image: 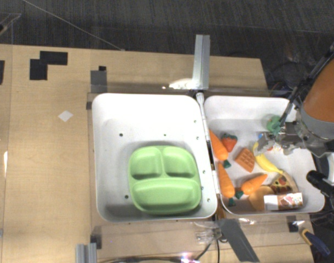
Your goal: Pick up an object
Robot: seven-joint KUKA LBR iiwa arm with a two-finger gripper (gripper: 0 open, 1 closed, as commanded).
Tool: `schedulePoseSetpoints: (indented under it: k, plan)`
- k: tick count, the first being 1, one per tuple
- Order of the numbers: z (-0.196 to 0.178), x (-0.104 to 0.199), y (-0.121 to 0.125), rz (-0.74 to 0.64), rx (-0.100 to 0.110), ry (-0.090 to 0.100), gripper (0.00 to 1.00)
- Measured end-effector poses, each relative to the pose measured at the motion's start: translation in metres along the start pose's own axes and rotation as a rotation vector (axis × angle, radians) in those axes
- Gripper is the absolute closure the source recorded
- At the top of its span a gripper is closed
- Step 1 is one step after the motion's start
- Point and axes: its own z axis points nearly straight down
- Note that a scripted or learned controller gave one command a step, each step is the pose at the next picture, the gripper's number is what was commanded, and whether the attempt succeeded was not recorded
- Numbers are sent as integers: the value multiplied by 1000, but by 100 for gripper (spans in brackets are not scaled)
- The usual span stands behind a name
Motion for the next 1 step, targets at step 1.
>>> schedulePoseSetpoints:
  k: [1]
  plan:
    - [97,9,35,-36,-5,-1,0]
